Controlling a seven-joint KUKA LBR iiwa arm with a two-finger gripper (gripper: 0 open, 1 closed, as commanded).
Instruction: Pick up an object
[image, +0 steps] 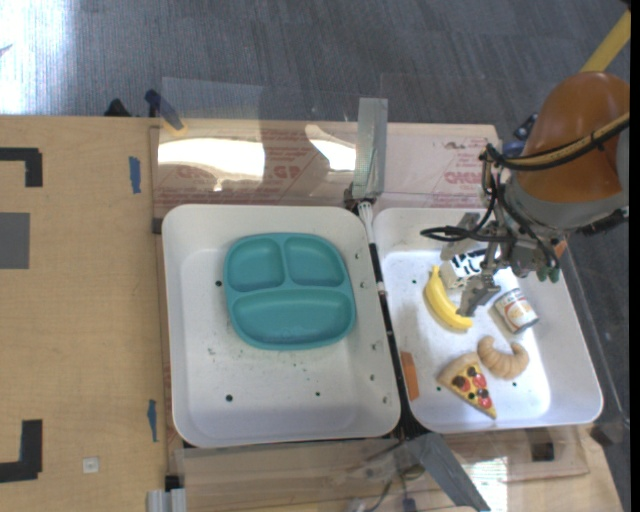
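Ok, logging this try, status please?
Gripper low in right bin, beside banana. Nothing seen held. Can, croissant, pizza slice close by.

Bright light is coming from above and behind the bench, and it is making a shiny white glare on the clear plastic sheet (215, 160) along the far edge of the left bin (190, 400). Both white bins are looking evenly lit, with soft, pale shadows sitting close under the things in them. The picture is looking a bit soft and grainy, and the orange band (575, 130) on the arm is looking blurry.
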